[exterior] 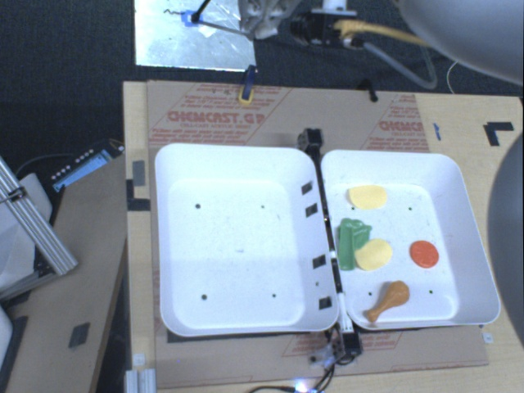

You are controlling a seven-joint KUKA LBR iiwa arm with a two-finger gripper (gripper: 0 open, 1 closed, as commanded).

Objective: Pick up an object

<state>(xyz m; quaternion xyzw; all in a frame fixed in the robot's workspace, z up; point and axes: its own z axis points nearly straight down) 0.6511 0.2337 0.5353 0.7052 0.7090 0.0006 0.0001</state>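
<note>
The right bin [471, 244] holds several toy foods. A pale yellow disc [367, 196] lies toward its back. A green piece [352, 240] lies by the bin's left wall, touching a yellow piece [374, 255] on its right. An orange-red disc [423, 254] sits alone further right. A brown drumstick [388, 300] lies near the front wall. My gripper [262, 11] hangs high at the top of the camera view, beyond the bins' far side and well away from every object. Nothing shows in it.
The left bin [172, 244] stands beside the right one, joined by a row of black clips [315, 236]. Both rest on a cardboard sheet [213, 117]. A metal plate [176, 23] lies behind. An aluminium frame [33, 228] stands at the left.
</note>
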